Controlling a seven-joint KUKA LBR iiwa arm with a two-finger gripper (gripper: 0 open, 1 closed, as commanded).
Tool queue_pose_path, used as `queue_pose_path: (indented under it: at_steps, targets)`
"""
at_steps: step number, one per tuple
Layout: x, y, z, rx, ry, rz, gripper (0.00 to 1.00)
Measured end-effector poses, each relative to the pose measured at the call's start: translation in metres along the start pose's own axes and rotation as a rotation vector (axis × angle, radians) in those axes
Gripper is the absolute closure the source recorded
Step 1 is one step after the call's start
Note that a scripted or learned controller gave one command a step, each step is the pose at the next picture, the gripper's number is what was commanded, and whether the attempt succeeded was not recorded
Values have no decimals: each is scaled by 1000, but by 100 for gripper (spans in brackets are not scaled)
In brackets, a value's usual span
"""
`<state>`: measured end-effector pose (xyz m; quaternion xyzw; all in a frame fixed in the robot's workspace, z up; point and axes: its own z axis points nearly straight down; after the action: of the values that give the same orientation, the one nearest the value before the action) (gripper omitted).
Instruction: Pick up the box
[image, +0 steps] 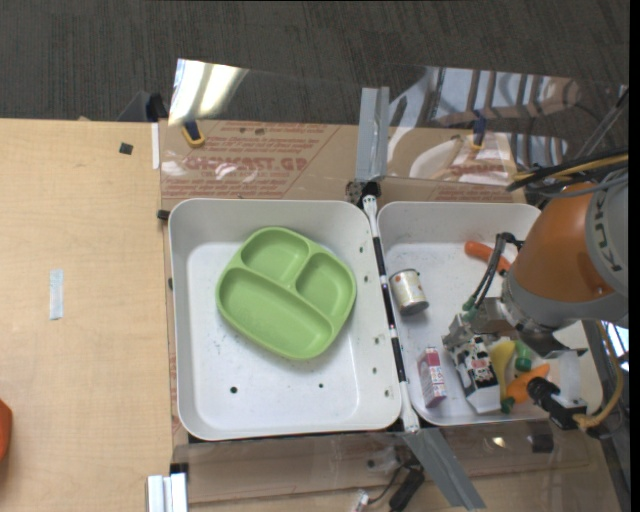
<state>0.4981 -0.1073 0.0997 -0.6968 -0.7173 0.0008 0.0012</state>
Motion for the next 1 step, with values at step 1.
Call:
queue_pose_path:
  at_steps: [1]
  targets:
    - [38, 36, -91, 0, -2, 30, 100]
